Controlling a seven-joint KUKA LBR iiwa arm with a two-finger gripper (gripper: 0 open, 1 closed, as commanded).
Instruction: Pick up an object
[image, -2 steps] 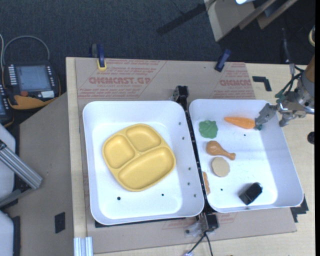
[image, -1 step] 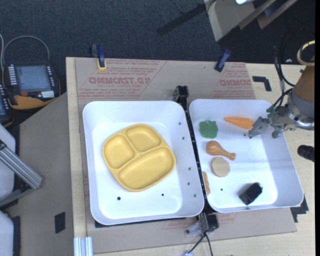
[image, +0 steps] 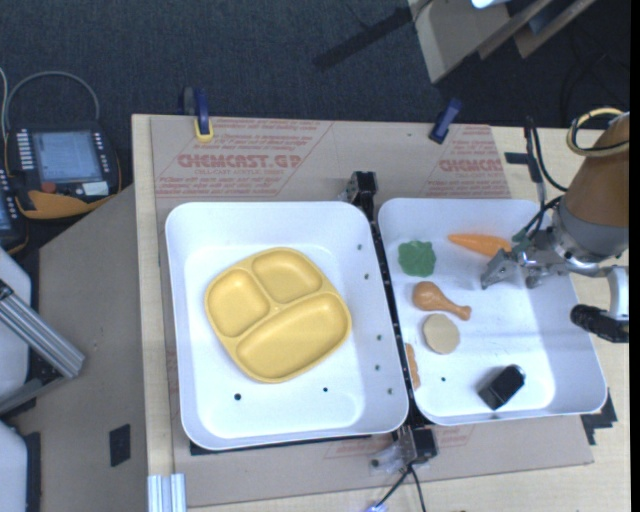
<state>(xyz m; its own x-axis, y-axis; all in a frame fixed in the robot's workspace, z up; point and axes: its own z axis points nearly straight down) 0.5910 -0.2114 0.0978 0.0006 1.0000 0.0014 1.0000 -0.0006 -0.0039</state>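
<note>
A: Where the gripper (image: 512, 268) hangs over the right bin (image: 560, 400), can you tell how its fingers stand?

B: They look spread apart, with nothing between them. One metal finger (image: 496, 270) points down and left toward the middle of the bin; the other is harder to make out against the wrist.

A: What lies nearest?

B: An orange carrot (image: 478, 242), just beside the gripper on its upper left, seemingly touching or almost so; I cannot tell which. A green leafy piece (image: 417, 258) sits further left, near the bin's inner wall.

A: And below those?

B: A tan drumstick (image: 439, 298), then a round beige piece (image: 440, 334) just under it. A black block (image: 501, 386) lies tilted near the bin's lower edge, well apart from the gripper. A thin orange strip (image: 411, 364) rests against the left wall.

A: The other bin?

B: The left bin (image: 200, 250) holds a yellow divided plate (image: 277, 314) with three compartments.
</note>
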